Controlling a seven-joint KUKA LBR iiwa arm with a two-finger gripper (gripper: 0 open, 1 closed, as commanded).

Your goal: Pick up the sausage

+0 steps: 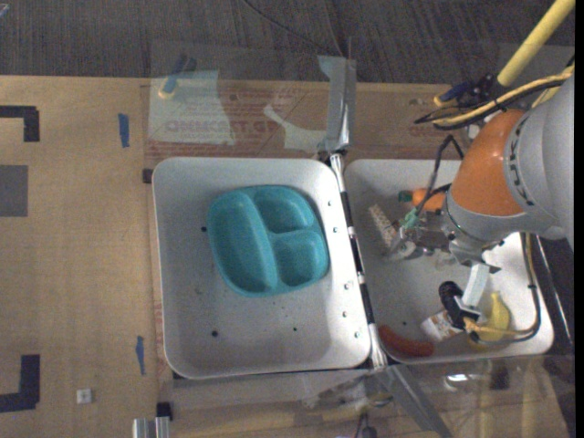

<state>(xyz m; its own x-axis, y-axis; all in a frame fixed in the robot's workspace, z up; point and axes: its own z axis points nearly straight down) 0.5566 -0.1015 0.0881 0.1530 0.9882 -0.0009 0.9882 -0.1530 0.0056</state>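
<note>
Lying along the near wall of the right bin [365, 245], the sausage [406, 341] is resting close to that bin's near-left corner, its long axis running roughly parallel to the near wall, tilted slightly so that its right end is sitting a touch lower in the camera view. The gripper [412, 237] is hanging over the middle of the right bin, further from the near wall than the sausage and well apart from it, with nothing between its fingers; whether those fingers are spread or closed I cannot tell, since the wrist and cabling are covering them. Judging from this, the sausage is lying toward the near wall from the gripper, almost straight down the picture, so the coming move is calling for travel toward that wall and then a descent, with the fingers closing across the sausage's short width. A banana [497, 314] and a small white item [441, 323] are sitting just to the right of the sausage, near enough to be crowding the approach. The teal divided plate [267, 239] is lying in the left bin [182, 318], away from all this.
</note>
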